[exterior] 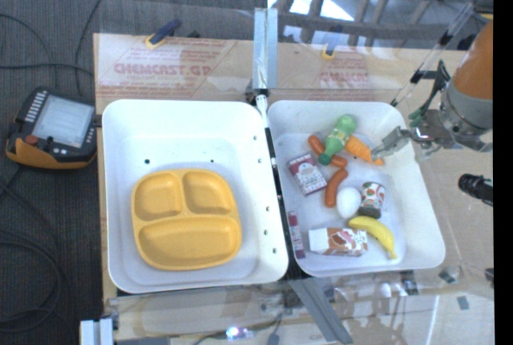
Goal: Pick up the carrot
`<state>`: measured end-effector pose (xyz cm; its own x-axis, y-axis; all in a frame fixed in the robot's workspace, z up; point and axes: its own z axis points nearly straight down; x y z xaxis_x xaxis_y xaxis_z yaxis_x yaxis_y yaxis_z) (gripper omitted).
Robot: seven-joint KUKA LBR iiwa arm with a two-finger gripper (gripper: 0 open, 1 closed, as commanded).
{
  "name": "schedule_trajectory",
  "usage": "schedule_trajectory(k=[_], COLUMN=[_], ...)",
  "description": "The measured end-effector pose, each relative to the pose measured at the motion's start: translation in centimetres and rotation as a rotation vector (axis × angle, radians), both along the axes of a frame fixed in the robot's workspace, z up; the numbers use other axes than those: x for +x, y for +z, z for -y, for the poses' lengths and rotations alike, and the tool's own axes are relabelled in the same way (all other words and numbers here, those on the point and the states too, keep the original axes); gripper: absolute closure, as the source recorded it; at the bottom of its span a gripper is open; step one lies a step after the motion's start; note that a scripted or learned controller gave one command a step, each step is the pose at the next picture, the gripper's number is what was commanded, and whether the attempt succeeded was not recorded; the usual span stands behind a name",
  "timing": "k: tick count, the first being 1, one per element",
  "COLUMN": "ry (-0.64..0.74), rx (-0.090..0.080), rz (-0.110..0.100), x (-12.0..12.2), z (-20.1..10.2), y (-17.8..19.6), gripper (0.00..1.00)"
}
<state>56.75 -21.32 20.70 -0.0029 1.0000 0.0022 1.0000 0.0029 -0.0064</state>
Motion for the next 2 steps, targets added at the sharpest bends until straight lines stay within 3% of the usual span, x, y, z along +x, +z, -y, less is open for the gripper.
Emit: schedule_trajectory(k=[1,2], ry=[-0.07,-0.069], rx=[0.007,0.001], rz=[0.008,-0.003], x=[4.61,4.36], z=[-0.13,0.06], y=[-11.0,-10.69], gripper=[0.0,1.0])
